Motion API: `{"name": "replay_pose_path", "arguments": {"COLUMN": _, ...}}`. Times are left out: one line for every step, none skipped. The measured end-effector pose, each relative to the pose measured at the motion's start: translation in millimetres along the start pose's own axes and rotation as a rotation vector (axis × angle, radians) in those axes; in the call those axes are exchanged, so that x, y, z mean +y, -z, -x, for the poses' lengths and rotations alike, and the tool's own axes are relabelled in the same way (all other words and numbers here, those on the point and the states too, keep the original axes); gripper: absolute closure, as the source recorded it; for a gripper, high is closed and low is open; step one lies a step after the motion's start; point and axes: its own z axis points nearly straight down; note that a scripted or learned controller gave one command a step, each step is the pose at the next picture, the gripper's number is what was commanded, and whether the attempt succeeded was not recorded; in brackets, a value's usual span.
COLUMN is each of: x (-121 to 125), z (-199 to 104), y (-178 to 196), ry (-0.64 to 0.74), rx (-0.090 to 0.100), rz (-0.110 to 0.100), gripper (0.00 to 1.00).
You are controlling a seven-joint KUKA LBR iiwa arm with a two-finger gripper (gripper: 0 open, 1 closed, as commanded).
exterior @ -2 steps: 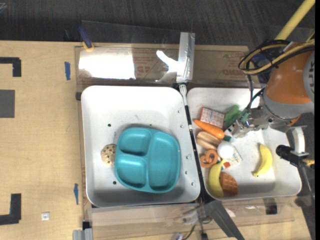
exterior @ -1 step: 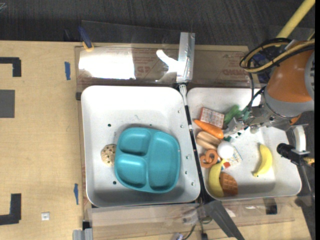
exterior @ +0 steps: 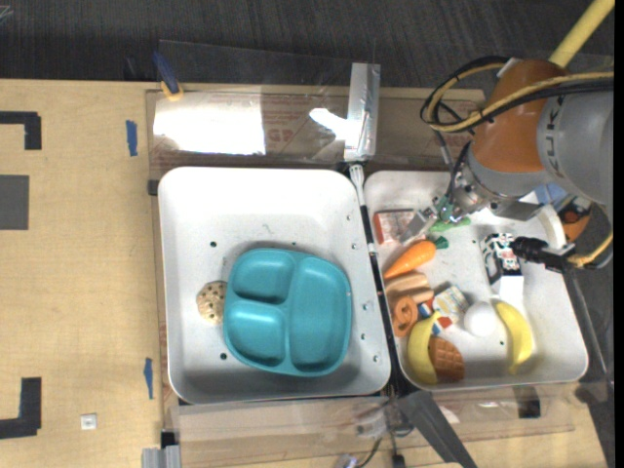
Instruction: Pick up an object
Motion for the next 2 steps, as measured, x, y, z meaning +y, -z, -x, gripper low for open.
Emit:
{"name": "replay_pose_path", "arguments": {"x": 8, "z": 48, "y": -2, "ry": 0.052, "rx": 0.031, "rz": -0.028, "gripper": 0.00}}
{"name": "replay_pose_path", "arguments": {"x": -35, "z": 9, "y": 13, "ry": -0.145, "rx": 0.016, "rz": -0.024, "gripper": 0.00}}
